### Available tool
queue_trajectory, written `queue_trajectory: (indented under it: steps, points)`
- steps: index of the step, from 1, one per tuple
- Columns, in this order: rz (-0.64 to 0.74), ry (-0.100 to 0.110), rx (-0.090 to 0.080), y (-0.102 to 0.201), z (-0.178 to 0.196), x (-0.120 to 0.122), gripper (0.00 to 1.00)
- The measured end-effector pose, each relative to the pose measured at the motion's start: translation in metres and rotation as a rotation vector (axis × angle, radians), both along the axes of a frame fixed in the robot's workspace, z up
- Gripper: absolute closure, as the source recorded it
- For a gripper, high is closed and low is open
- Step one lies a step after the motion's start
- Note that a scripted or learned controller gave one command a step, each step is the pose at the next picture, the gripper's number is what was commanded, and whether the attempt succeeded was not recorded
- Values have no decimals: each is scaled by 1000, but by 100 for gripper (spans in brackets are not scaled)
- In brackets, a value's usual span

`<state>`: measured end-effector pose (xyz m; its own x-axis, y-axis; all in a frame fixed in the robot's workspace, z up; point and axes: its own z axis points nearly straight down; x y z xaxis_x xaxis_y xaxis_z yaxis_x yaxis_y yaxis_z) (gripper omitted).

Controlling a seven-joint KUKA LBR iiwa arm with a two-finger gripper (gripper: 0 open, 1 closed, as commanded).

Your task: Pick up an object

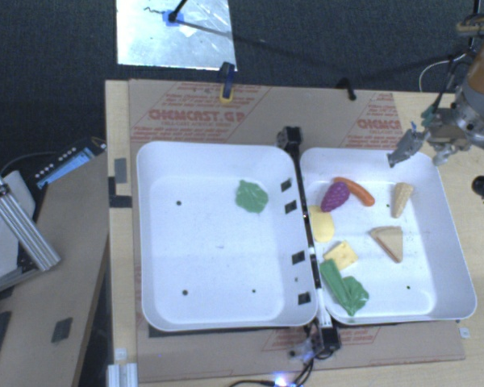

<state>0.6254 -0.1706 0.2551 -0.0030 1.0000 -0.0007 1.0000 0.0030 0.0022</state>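
My gripper [424, 151] hangs over the far right corner of the right bin [448, 252], its two fingers spread apart with nothing between them. Below and left of it in that bin lie a tan cone [401, 198], an orange sausage-shaped piece [360, 192], a purple bunch [334, 196], a pale yellow piece [323, 225], a yellow block [342, 255], a tan wedge [388, 242] and a long green piece [344, 288]. A green leafy lump [251, 196] sits alone in the left bin [169, 297].
A black divider with clips [300, 216] runs between the two bins. Both bins rest on a cardboard sheet [194, 111]. A shiny foil sheet [174, 22] lies beyond it, and a metal frame [16, 232] stands at the left edge.
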Motion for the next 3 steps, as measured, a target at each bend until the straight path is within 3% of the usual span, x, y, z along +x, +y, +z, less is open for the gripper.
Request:
queue_trajectory:
  steps: [1, 2, 3]
  points:
    - [4, -4, -1, 0, 11, 1, 100]
    - [8, -8, -2, 0, 23, 2, 100]
    - [7, -6, 1, 50, 53, 46, 100]
